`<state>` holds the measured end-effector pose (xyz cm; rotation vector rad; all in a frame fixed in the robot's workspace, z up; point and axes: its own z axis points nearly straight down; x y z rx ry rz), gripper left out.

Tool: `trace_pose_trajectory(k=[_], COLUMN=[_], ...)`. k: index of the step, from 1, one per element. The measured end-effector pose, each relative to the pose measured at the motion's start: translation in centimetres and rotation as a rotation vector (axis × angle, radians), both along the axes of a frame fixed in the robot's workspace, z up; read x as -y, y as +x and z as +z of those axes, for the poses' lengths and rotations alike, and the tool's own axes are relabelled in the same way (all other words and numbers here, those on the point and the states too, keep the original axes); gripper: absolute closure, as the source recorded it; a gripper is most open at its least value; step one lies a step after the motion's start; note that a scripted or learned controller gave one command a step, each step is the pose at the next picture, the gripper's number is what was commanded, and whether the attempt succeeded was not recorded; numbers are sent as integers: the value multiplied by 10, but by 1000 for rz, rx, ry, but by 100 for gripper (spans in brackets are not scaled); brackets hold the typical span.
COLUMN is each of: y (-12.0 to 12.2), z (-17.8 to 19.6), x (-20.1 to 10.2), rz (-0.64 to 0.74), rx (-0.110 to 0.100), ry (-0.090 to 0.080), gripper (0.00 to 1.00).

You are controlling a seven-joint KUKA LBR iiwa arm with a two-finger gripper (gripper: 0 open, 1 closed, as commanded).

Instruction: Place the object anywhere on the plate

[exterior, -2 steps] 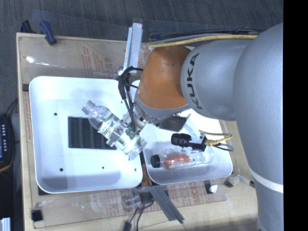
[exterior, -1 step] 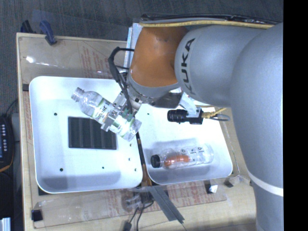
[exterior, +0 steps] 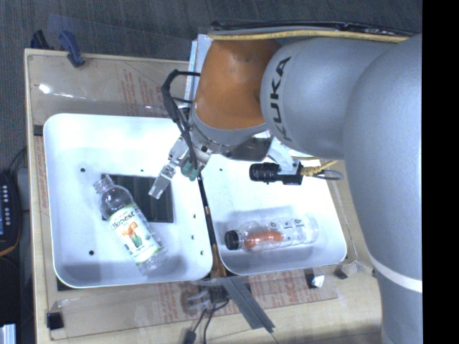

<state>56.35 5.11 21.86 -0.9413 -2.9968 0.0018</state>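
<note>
The KUKA iiwa arm [exterior: 323, 84], grey with an orange band [exterior: 229, 77] above the wrist, reaches in from the right and hangs its gripper [exterior: 163, 181] over the inner edge of the left white bin [exterior: 64, 192]. One silvery finger [exterior: 161, 183] slants down and to the left, its tip over the upper right corner of a black square plate [exterior: 163, 206] lying flat on the bin floor. Whether the gripper is wide or narrow cannot be told from this angle, and nothing can be seen in its grasp. A teal fitting [exterior: 189, 169] sits at the gripper's base, with black cables [exterior: 172, 99] looping up beside the wrist.

A clear plastic bottle with a green and white label [exterior: 129, 226] lies on its side in the left bin, cap toward the upper left, its neck and shoulder overlapping the plate's left part while the body runs off toward the bin's lower wall.

In the right white bin [exterior: 337, 242], a second clear bottle with a black cap and orange contents [exterior: 271, 235] lies on its side near the lower wall, cap pointing left, well apart from the gripper. A black cylindrical part [exterior: 272, 172] juts from the arm above that bin.

Both bins rest on a pale wooden bench [exterior: 93, 70]; a blue clamp [exterior: 70, 45] grips its upper left corner.
</note>
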Motion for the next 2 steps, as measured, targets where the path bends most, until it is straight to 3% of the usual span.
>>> trace_pose_trajectory(k=[1, 2], y=[-60, -78], z=[-27, -91], x=[-47, -67], rz=[37, -41], rx=[-3, 18], ry=[0, 1], gripper=[0, 0])
